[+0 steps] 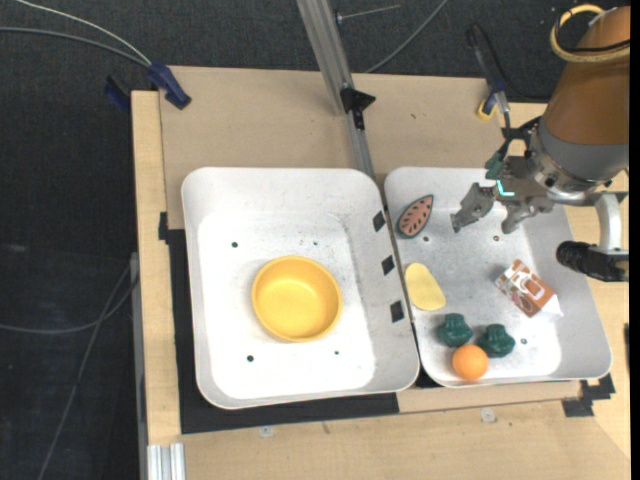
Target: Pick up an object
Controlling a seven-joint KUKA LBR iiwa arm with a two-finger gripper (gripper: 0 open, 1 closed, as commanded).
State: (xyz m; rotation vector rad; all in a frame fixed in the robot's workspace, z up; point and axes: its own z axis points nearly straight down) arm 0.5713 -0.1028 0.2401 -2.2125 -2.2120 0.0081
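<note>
Well, gripper [492, 212] fingers spread wide, holding nothing, above right bin [590, 353].

A pale wooden bench [260, 118] carries two shallow white bins side by side, their inner edges touching near the middle. The left bin [215, 298] is the larger in view; the right bin [580, 338] sits against it and reaches toward the bench's right side. Black matting [185, 408] shows under the bins along the left and front edges. Blue clamps [170, 85] grip the bench's far left corner, and another [491, 102] sits at the far right
</note>
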